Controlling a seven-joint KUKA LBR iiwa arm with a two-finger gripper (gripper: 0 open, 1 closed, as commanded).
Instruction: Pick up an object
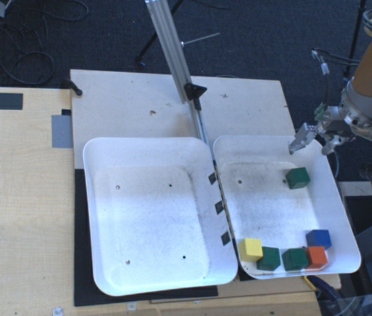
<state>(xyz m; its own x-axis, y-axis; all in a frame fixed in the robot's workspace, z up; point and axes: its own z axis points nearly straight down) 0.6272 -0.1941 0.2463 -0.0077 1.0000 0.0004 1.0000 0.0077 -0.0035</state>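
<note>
The gripper (315,142) hangs over the far right rim of the right bin (349,232), its two grey fingers spread apart with nothing between them, one finger (301,139) pointing down toward the bin's back corner. It touches none of the blocks. Behind it the grey wrist and a bit of the orange arm come in from the right.

Just below and a little left of the fingers, alone on the speckled bin floor, sits a dark green block (297,178), clear of the gripper. The other blocks huddle along the near wall of the same bin: a yellow block (251,249), touching a green block (268,259), then another green one (295,259), an orange block (316,257) and a blue block (318,238) just behind the orange.

The left bin (93,176) lies beside it, the two rims meeting under small black clips. A slanted aluminium rail (171,48) rises from the white board (126,104) behind the bins; its top end carries a small checkered marker. No lettering or brand can be read on anything here.
</note>
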